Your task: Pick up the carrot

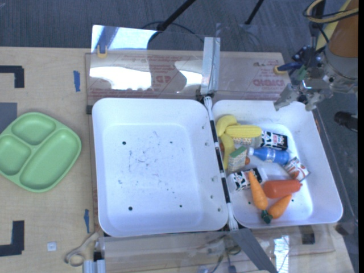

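Two carrots lie in the right bin (pixel 324 169), toward six o'clock of its floor. The longer carrot (pixel 258 193) runs from about eleven to five o'clock with its green stub at the near end; a shorter carrot (pixel 279 207) rests just beside that stub, angled toward two o'clock. A red pepper (pixel 281 187) touches both from above. At twelve o'clock of them sit a blue bottle (pixel 272 155), small cartons, a corn cob (pixel 243 132) and a banana (pixel 225 121). The carrots look like light, stiff, smooth toys, likely to slip or roll, so a grip across the longer one's thick middle, clear of the pepper, seems best. Up at one o'clock, over the bin's far rim, hangs the gripper (pixel 301 98); whether its jaws are wide or narrow I cannot tell. The left bin (pixel 153 158) and a green plate (pixel 37 151) lie at nine o'clock on the table (pixel 45 78).
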{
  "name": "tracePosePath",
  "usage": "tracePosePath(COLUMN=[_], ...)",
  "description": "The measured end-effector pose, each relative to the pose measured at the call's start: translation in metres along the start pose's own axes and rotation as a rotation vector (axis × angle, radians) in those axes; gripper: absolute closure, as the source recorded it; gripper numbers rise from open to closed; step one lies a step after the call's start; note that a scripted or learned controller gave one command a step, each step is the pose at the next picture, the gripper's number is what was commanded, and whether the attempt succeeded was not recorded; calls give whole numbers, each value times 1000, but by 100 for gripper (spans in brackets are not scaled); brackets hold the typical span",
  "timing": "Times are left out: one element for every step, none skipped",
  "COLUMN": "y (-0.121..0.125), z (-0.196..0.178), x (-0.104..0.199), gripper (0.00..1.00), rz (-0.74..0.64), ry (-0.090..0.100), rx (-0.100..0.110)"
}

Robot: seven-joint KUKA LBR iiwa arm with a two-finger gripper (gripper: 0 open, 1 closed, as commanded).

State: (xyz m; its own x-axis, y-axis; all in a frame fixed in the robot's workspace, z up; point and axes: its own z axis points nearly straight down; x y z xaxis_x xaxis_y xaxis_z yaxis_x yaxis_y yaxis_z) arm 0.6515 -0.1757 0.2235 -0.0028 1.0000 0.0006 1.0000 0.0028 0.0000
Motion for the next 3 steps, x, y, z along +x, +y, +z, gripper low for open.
tracePosePath(y=[-69,-117,-140], z=[52,75,111], x=[24,66,69], gripper=[0,0,0], rz=[-26,-395,-354], ry=[0,1,-6], rx=[0,1,-29])
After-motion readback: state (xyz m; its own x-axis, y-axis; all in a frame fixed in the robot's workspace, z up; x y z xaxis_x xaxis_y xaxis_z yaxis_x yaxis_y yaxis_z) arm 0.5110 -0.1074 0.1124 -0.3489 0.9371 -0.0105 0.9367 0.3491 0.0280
